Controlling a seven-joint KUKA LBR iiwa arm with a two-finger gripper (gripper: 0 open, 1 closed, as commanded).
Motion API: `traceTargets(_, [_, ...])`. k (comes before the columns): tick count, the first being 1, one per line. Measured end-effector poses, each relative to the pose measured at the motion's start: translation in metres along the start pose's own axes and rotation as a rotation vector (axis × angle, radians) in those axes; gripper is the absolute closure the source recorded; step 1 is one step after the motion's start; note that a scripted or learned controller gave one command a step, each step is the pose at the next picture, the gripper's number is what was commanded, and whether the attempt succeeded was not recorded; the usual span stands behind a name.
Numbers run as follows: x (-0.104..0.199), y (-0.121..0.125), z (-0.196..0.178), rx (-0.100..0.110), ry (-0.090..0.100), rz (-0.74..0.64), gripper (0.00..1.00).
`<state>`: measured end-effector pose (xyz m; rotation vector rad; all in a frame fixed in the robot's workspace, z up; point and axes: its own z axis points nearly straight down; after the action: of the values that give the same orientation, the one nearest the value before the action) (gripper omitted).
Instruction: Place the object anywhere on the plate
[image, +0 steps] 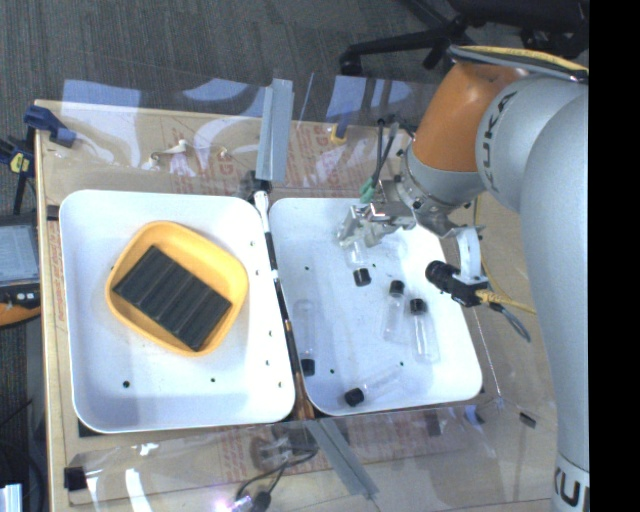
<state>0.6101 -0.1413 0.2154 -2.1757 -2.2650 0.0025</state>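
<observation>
camera view: sitting fixed above the bench (150, 470); looking down at a slant
framing: taking in both white bins, left bin (90, 380) and right bin (455, 375), side by side; medium distance
arm (530, 150): reaching in from view's right

The grey arm (545, 250) enters from the right side of the camera view and fills much of that edge, its thick body running from the lower right corner up toward the top. Near the top it bends leftward, where the orange band (455, 125) wraps the segment just above the wrist. Below the band the grey wrist narrows and points down and to the left. The pincer (362, 228) hangs at the end of it, a small metallic assembly tilted toward the left; its fingers are too small and cluttered to read.
</observation>
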Motion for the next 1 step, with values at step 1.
traceTargets(1, [0.0736, 0.0073, -0.0127, 0.001, 0.001, 0.183, 1.00])
